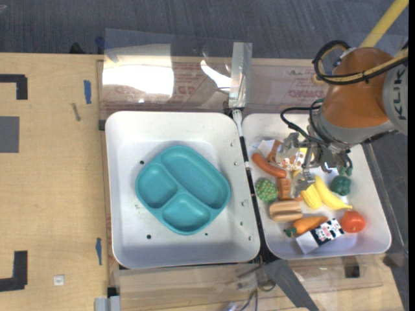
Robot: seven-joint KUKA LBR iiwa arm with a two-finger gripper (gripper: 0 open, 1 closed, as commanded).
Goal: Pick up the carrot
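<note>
The carrot (309, 224) is seen lying in the right bin (379, 238), near its front edge, with its orange body pointing up and to the right and what appears to be a small green top at its lower left end. It is crowded: the hot dog (286, 208) lies just above it, a black and white box (326, 232) touches or nearly touches its lower side, and the tomato (352, 222) sits just to its right. It is judged to be a light, stiff plastic toy, smooth and somewhat slippery, with a taper that could let it slide out of a pinch. A hold across the thick middle of the body, with the fingers set crosswise to its length, is therefore judged safest, though little room is left on either side by the neighbours. The gripper (310, 162) is seen above the back half of the same bin, over the corn (312, 194) and the clutter near the sausage (268, 165), well short of the carrot. The wrist with its orange band is pointed downward, and the arm is brought in from the right. Whether the fingers are spread or closed cannot be told, and nothing is seen between them. The teal divided plate (183, 188) in the left bin (123, 238) is not involved.
</note>
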